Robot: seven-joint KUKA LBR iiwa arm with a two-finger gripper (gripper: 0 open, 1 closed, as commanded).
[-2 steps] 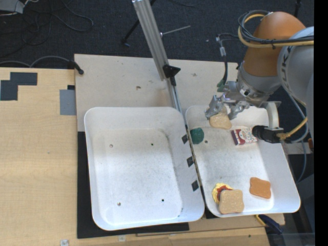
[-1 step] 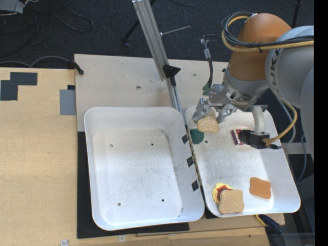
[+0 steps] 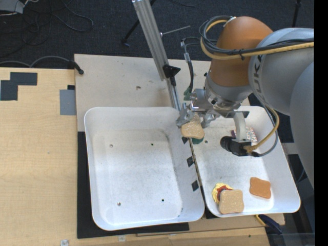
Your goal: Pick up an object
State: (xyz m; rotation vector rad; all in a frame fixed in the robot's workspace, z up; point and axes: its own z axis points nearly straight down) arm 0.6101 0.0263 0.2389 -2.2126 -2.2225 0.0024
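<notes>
1. The gripper [image 3: 193,118] hung over the line where the two white bins meet, near their far edges. Its two fingers [image 3: 183,120] pointed down and were closed on a tan, round piece of bread [image 3: 193,130], which showed between and just under them.
2. The piece of bread was held above the dividing edge between the bins, partly over the right bin [image 3: 287,201]. I could not tell if it touched the rim below.
3. The grey arm with the orange band [image 3: 241,45] came in from the right and covered the far right corner of the right bin. A black cable part [image 3: 237,146] hung from the wrist over the middle of that bin.
4. In the right bin, three things lay close to the near edge: a square slice of toast [image 3: 231,201], a small yellow and red item [image 3: 221,190] touching the toast on its far left side, and an orange flat piece [image 3: 260,188] a little apart to the right. The floor between these things and the gripper was free.
5. The left bin [image 3: 97,188] had a wide bare floor with only small dark specks on it, so there was much open room there up to all four rims.
6. A slanted aluminium bar [image 3: 154,40] ran from the top of the view down to the far edge between the bins, just beside the gripper on its left side, so the room on that side was narrow.
</notes>
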